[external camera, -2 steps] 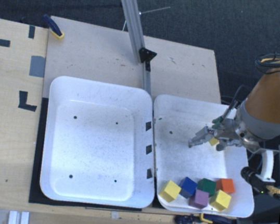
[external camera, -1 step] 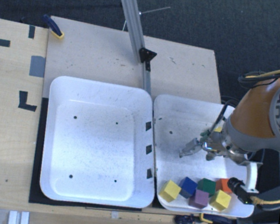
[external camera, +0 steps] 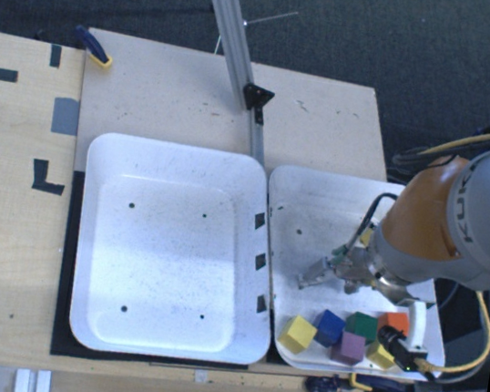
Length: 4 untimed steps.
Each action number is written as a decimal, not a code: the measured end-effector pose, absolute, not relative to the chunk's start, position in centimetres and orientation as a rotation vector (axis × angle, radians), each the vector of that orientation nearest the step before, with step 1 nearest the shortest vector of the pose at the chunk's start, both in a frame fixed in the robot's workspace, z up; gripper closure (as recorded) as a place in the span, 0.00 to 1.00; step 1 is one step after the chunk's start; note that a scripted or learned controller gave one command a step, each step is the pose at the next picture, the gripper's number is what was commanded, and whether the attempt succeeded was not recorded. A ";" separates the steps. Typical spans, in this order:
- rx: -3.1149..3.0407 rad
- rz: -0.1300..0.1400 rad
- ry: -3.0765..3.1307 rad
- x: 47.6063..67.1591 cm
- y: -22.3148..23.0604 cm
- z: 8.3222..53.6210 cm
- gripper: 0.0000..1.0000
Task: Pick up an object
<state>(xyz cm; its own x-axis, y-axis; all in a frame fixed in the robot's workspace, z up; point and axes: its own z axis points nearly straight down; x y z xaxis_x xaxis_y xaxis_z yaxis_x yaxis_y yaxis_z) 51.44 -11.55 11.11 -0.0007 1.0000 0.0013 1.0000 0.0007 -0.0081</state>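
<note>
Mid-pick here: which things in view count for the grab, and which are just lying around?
For the job:
gripper
right bin
yellow block
blue block
green block
purple block
orange block

Lying about:
left bin
blue-and-yellow tool on the bench
metal pole

no legible text (marks too blurred), no labels

Single fixed camera, mounted above the bench [external camera: 196, 100], looking down at a slant from moderate range, taking in both white bins, left bin [external camera: 95, 213] and right bin [external camera: 318, 202], side by side, arm [external camera: 450, 214] entering from frame right
</note>
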 end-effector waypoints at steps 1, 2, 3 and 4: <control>-2.217 0.004 -2.220 51.6 -11.5 12.4 1.00; -2.223 -0.003 -2.226 52.6 -12.0 17.9 1.00; -2.222 -0.003 -2.226 52.7 -12.0 22.5 1.00; -2.214 0.000 -2.226 53.8 -7.7 22.2 1.00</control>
<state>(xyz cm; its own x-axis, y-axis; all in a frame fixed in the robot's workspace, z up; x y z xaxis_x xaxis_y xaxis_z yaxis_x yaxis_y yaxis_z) 53.81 -7.66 22.20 -0.0057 1.0000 0.0014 1.0000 0.0057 -0.0015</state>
